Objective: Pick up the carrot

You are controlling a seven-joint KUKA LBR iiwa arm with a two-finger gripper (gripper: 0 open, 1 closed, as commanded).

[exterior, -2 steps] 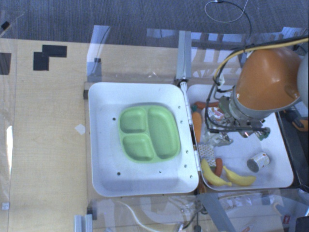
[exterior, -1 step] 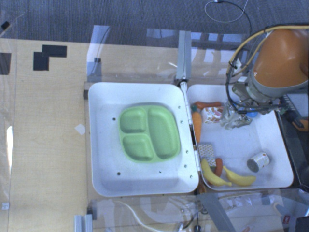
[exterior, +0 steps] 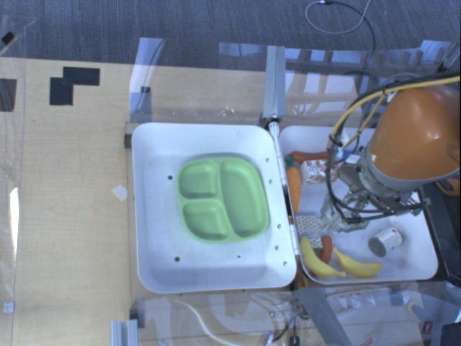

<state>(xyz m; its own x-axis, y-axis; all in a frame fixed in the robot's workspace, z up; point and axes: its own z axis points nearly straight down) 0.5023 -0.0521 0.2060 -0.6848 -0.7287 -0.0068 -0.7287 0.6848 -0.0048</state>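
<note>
We should steer the claw (exterior: 333,222), grip state unreadable, left onto the carrot (exterior: 293,188) along the bin wall (exterior: 282,193).

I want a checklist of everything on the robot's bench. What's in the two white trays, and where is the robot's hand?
Surface: wooden bench bearing the left bin and the right bin, side by side.
Job's things: carrot lying along the right bin's left wall, not held.
Clutter: green divided plate in the left bin; in the right bin two bananas, a small red item, a small can and a printed packet.
Grippers: gripper low over the right bin's middle, right of the carrot; too cluttered to judge.
Cables: yellow and black cables looping from the arm; a thin wire on the floor.
Surroundings: grey carpet beyond the bench.
</note>
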